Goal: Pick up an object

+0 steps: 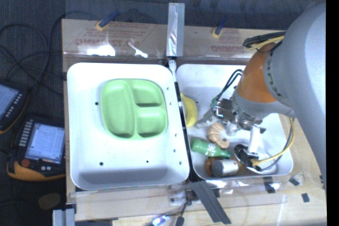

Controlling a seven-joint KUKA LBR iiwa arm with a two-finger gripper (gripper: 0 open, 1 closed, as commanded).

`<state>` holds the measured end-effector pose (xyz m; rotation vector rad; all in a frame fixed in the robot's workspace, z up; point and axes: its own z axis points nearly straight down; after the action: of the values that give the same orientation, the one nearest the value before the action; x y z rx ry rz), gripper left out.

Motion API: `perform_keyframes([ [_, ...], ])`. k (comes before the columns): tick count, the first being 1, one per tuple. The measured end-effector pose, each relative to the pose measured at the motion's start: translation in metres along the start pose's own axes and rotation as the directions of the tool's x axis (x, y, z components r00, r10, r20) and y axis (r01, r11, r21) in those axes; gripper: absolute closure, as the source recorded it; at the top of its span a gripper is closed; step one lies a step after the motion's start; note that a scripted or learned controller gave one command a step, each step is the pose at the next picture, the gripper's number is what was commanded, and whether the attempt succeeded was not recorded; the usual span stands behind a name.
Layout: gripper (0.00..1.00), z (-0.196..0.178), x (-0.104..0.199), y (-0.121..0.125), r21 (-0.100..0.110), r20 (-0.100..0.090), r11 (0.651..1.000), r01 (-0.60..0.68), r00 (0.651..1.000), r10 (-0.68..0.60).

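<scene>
Four objects crowded near right bin's point(286, 166) front wall; jaws' point(233, 123) state untellable.

Two shallow white bins stand side by side on one worktop point(296, 137): the left bin point(85, 114) and the right bin point(204, 79). The left bin holds one item, a green divided tray point(133, 107) with three compartments. The right bin holds four distinguishable items: one yellow object point(189, 108), one tan, curled object point(217, 134), one green bottle point(209, 148) lying on its side, and one brown-and-silver cylindrical object point(222, 168). One grey arm point(302, 61) with one orange band point(257, 82) reaches into the right bin. Two clips, each yellow and blue point(107, 19) point(218, 29), sit along the worktop's far edge. Two handheld screen devices point(39, 145) point(9, 106) lie on the floor to the left.
</scene>
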<state>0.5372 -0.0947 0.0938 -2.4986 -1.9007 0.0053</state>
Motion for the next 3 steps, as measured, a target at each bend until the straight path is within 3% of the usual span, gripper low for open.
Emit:
perform_keyframes([
  [1, 0.00, -0.079, -0.010, -0.028, 0.000, 0.003, 0.995, -0.100, 0.995, 0.100],
  [2, 0.00, 0.005, -0.007, -0.020, -0.009, -0.003, 0.951, -0.311, 0.951, 0.310],
  [3, 0.00, 0.005, 0.001, 0.025, -0.010, -0.002, 0.975, -0.222, 0.975, 0.222],
])
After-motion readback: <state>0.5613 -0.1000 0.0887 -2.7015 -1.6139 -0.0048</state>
